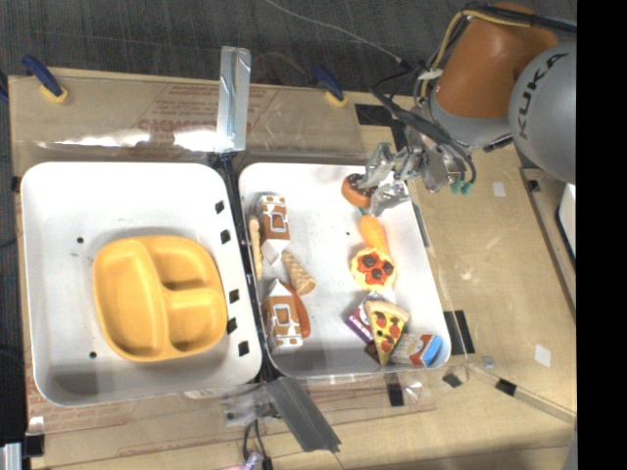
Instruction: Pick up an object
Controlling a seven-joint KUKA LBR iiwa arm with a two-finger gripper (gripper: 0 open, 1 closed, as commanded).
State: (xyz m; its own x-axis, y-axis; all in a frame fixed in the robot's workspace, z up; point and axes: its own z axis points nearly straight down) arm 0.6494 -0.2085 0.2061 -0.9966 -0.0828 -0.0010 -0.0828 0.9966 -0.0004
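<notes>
Camera view: my end effector (384,186) sits low at the right bin's (323,358) top corner beside a red-orange toy (355,190); grip state indeterminate, pickup not yet evident.

1. A pale wooden bench (490,292) runs under everything, its top marked with small bits of black tape.
2. Behind the bench lies dark grey carpet (127,13), crossed by a thin pale cable (323,25).
3. Blue clamps (44,76) grip the bench's far edge.
4. The light is even, with soft shadows.
</notes>
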